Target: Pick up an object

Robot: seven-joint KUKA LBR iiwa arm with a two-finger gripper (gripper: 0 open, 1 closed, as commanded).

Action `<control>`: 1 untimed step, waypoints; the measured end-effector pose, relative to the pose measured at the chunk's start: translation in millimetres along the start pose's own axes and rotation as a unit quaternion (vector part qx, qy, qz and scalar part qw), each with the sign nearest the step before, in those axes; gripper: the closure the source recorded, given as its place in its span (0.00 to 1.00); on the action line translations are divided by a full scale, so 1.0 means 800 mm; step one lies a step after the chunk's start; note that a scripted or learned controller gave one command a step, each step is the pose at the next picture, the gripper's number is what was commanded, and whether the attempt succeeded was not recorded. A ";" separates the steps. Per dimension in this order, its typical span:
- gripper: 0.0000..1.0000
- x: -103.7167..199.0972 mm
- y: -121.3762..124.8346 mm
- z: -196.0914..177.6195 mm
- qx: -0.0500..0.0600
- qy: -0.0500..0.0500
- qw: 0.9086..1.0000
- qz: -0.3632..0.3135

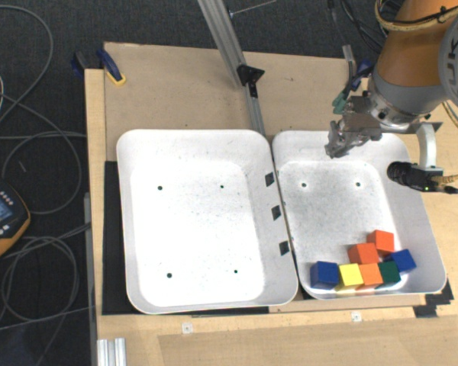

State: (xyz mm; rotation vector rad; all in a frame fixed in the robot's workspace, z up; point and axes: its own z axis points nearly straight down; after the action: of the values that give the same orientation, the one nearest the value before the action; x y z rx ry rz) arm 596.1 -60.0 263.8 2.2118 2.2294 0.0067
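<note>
Since your gripper (340, 148) hangs over the far edge of the right bin (328, 204) while the blocks sit packed in its near corner, well apart from it, watch these points.

Tool state: you cannot tell from this view whether it is spread or closed; nothing shows between its tips.

Target location: orange block (383, 241), a second orange block (362, 253), blue block (402, 261), dark blue block (325, 273), yellow block (350, 275), a third orange block (371, 274) and green block (390, 271), all clustered against the near wall.

Risk, crowding: the blocks touch one another, so you may find the tips land on top of a neighbour, or wedge two at once, rather than straddle one.

Risk, wall: the near row lies hard against the rim, leaving little room on that side; a tip could strike the wall.

Risk, slip: likely if a block is caught by its corners.

Materials: blocks look hard, matte and square-edged; the bins are smooth white plastic with rounded corners, the floor speckled dark.

Left bin (191, 227): same shallow shape, beside the right one.
</note>
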 end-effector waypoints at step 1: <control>1.00 0.056 -0.004 0.011 0.003 0.000 1.000 0.001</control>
State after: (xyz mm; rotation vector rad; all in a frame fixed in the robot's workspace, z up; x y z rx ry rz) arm 592.6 -15.5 255.2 2.2169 2.2307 0.0007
